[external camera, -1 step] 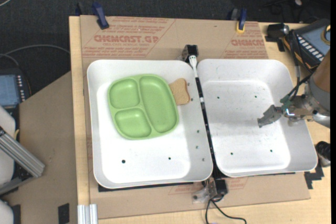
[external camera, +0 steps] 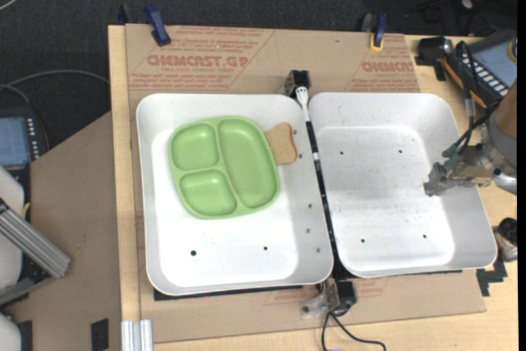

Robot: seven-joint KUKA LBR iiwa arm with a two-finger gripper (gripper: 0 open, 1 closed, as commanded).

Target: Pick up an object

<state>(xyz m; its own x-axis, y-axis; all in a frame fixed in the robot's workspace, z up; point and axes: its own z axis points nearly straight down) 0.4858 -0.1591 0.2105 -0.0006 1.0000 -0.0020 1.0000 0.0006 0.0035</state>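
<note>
A green divided plate [external camera: 223, 167] lies in the left bin [external camera: 164, 259], toward its upper left. A small tan, flat piece like a slice of toast [external camera: 282, 142] rests against the plate's upper right rim. My gripper [external camera: 437, 181] hangs over the right side of the right bin [external camera: 394, 255], far from both objects, with nothing seen between its fingers.
The two white bins sit side by side on a cardboard-covered bench, joined by a dark strip [external camera: 316, 177]. Blue and yellow clamps [external camera: 156, 25] hold the board at the back. The arm's body [external camera: 493, 144] comes in from the right edge.
</note>
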